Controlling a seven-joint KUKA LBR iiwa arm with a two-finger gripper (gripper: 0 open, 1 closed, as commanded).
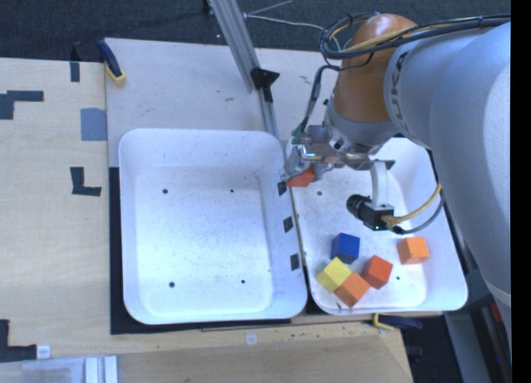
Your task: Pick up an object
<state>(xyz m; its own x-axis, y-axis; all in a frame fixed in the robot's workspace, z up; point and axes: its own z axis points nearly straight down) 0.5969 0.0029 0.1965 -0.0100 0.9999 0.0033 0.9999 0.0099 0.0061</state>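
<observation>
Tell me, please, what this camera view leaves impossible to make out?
- End effector: the wrist overhead hides its fingers, so the grip is unclear.
- Red-orange block at the end effector: partly covered, held or resting unknown.
- Right bin: far side hidden by the arm.

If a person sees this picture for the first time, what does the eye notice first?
The big grey arm with its orange band reaches in from the right above the right bin. At its gripper sits a small orange-red block. Near that bin's front edge lies a cluster of coloured blocks.
</observation>
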